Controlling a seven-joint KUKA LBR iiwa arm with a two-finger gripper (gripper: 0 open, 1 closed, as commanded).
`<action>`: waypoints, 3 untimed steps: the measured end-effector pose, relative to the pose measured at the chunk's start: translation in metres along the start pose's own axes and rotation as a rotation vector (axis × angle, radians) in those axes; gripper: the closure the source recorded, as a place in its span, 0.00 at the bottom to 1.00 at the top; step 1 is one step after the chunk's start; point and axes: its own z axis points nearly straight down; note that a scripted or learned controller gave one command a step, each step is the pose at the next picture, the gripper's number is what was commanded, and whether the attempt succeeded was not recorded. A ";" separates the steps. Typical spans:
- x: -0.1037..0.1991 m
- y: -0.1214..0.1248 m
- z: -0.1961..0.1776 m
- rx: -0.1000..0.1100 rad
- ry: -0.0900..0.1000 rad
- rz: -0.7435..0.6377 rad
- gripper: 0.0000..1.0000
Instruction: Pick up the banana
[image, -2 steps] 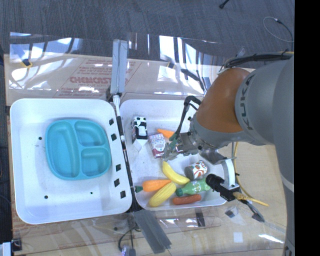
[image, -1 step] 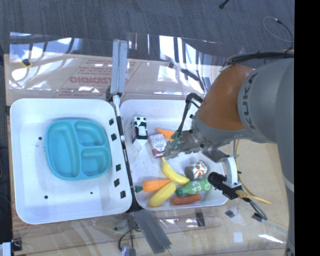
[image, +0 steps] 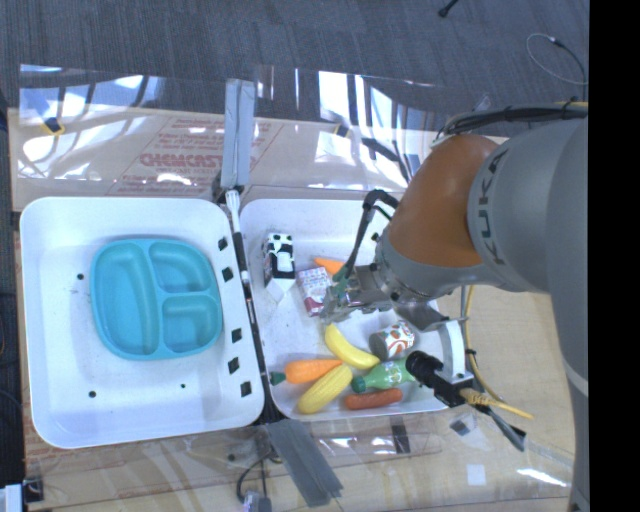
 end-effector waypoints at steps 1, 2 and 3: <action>0.000 0.000 0.000 0.000 0.000 0.000 0.00; -0.030 0.014 0.083 0.002 0.000 -0.116 0.00; -0.064 -0.020 0.127 -0.001 0.001 -0.132 0.00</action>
